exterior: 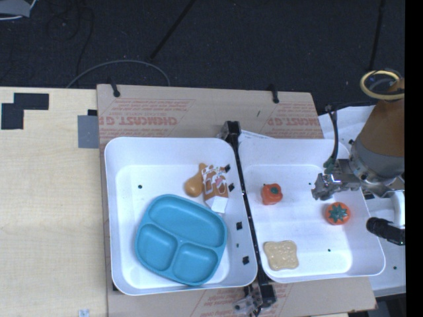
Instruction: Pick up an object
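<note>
Pincer point(322, 189), whose state I cannot tell, hovers in the right white bin point(370, 269). Just below-right of it lies a small round orange-red toy fruit with green top point(338, 213): I judge it light, rigid, slippery; grip across its widest part.

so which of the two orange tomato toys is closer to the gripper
The one by the right bin's right wall, just below the gripper. The other tomato toy sits farther left, nearer the divider.
</note>
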Controlling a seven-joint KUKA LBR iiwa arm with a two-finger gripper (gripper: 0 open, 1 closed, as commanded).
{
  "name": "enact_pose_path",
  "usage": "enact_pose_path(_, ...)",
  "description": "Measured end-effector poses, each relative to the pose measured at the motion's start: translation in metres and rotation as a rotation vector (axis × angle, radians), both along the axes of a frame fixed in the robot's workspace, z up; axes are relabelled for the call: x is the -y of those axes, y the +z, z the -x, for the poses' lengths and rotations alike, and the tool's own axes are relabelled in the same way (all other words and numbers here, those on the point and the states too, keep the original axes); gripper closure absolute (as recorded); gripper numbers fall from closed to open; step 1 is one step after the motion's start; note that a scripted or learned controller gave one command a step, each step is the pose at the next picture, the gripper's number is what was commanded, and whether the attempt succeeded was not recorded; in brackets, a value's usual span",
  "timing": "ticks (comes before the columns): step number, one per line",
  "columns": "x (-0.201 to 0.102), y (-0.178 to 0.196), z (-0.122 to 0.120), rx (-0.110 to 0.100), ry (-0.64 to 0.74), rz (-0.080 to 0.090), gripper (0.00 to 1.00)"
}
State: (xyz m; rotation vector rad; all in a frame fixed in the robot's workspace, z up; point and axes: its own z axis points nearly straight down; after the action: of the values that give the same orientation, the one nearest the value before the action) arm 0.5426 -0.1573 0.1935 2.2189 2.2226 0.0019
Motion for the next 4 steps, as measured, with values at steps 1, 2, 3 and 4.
enact_pose_path(1,0.005,0.06,0.005,0.001,-0.001,0.001,1.0)
enact_pose_path(2,-0.046,0.066,0.009,-0.004,0.002,-0.002,1.0)
enact_pose_path(3,-0.095,0.054,0.008,-0.006,0.002,-0.002,1.0)
enact_pose_path(4,-0.151,0.053,0.008,-0.005,0.003,-0.002,1.0)
